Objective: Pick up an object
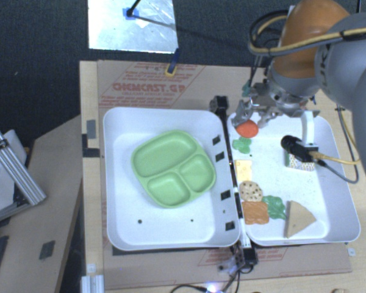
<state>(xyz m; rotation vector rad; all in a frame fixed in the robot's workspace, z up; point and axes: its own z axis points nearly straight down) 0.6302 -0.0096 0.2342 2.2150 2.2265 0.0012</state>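
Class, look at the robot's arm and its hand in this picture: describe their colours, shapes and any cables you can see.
The arm is grey, thick and rounded, with a smooth orange band bulging above the wrist. Black and yellowish cables loop beside the band. Below sits the hand, a small cluster of grey metal parts. A white bracket hangs from the wrist, carrying a black cylindrical part with a thin yellow cable trailing off.

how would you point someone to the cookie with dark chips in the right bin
Start at the right bin and follow its left wall, where small food items form a column. The cookie sits below the pale yellow square and above the orange-brown square. It is the only round, speckled piece there.
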